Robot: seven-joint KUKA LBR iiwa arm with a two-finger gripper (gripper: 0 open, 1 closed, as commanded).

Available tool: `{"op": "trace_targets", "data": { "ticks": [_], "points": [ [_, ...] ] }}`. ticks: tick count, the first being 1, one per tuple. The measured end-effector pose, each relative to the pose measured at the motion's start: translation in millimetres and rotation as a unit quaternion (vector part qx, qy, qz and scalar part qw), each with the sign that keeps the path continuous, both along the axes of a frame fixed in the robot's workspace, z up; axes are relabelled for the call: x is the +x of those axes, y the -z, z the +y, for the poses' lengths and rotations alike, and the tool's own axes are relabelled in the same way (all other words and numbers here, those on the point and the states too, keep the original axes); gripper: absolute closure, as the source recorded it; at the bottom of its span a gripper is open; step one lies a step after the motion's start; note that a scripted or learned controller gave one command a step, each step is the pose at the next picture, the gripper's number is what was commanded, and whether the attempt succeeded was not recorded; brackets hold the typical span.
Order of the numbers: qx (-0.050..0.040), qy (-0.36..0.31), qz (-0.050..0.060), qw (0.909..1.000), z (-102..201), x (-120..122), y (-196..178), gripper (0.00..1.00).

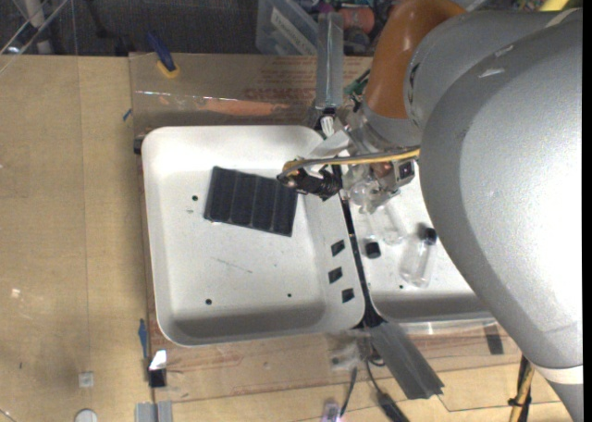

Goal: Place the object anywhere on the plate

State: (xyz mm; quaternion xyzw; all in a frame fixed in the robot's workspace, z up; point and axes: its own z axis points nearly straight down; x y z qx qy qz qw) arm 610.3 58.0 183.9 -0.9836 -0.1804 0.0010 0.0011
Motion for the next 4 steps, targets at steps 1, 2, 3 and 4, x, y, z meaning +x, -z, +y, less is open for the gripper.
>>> {"op": "trace_targets", "data": {
  "ticks": [1, 2, 3, 4],
  "points": [
    [-0.0004, -0.003, -0.001, 1.0, 54, 7, -17, 1.0],
    [0.0008, 0.025, -0.003, 0.9997, 47, 44, 27, 1.0],
    [0.0131, 0.004, -0.01, 0.9999, 68, 49, 87, 1.0],
    [0.0033, 0.063, -0.005, 0.998, 94, 24, 93, 1.0]
  ]
}}
